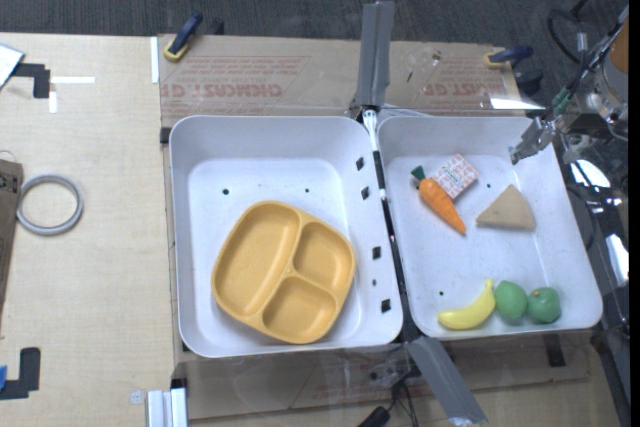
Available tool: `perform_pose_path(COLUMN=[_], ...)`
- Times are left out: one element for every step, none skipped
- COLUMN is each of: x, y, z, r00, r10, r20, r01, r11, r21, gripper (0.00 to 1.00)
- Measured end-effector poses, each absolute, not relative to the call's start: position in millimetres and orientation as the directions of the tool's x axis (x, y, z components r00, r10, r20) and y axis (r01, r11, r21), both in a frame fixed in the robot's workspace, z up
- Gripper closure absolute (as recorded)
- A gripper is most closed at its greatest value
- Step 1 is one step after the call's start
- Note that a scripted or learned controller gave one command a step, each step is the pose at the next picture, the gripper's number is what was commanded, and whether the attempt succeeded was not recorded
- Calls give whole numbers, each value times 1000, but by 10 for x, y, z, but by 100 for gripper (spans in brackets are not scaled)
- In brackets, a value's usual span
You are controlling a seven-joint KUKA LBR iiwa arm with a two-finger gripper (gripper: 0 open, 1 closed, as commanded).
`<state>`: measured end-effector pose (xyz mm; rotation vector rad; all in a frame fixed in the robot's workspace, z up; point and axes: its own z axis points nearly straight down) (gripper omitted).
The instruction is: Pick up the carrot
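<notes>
While jaws state unreadable, carrot (441,199) lies in right bin (570,235) — orange, tapered, green top.

Carrot (441,201) looks smooth matt plastic. White bins (190,245) glossy plastic, yellow divided plate (284,271) smooth with slight sheen. Bench (90,295) pale matt wood.

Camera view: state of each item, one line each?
carrot: lying flat in right bin, leaf end at the back, not gripped
gripper: above right bin's back right corner, nothing in it
yellow plate: right side up in left bin
banana: lying flat, front of right bin
</notes>
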<state>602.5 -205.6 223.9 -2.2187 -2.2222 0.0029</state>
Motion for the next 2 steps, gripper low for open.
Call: perform_pose_path(x=[6105,5853], y=[-1554,-981], z=[998,918], r00=[-241,-404], r10=[971,915], r20=[0,0], r01=[971,915], r11=[241,404], r21=[-1,-1], gripper=[0,0])
